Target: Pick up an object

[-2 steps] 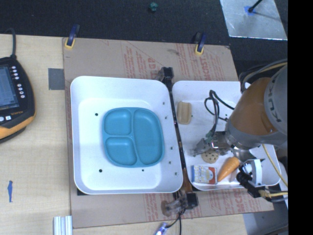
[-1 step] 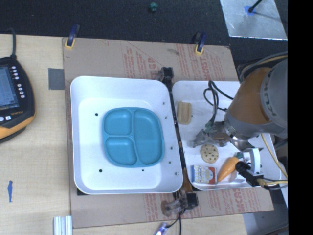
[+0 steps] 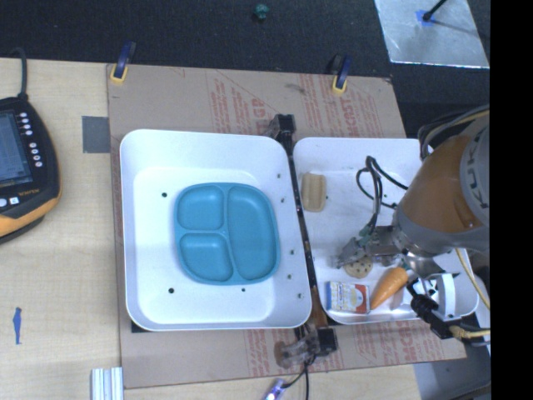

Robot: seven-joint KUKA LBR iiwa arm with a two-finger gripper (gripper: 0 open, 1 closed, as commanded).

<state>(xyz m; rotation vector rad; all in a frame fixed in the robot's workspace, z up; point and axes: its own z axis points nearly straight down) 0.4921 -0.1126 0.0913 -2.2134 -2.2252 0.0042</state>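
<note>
Gripper (image 3: 360, 255) hangs low in the right bin (image 3: 333, 161), its grip impossible to tell, just above a cookie (image 3: 358, 267); carrot (image 3: 388, 287) lies beside. Reaching step, I judge; next comes a firm pinch, then lift.

One fixed camera above the bench (image 3: 67, 248), slanted downward; both white bins (image 3: 137, 248) within frame

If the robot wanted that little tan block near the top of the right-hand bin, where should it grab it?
Probably across its two long sides, coming straight down from above. The tan block lies flat and alone on the right bin floor, standing lengthwise close to the left wall. Its narrow width looks likely to suit two fingers; the finger nearest the wall has little room.
</note>
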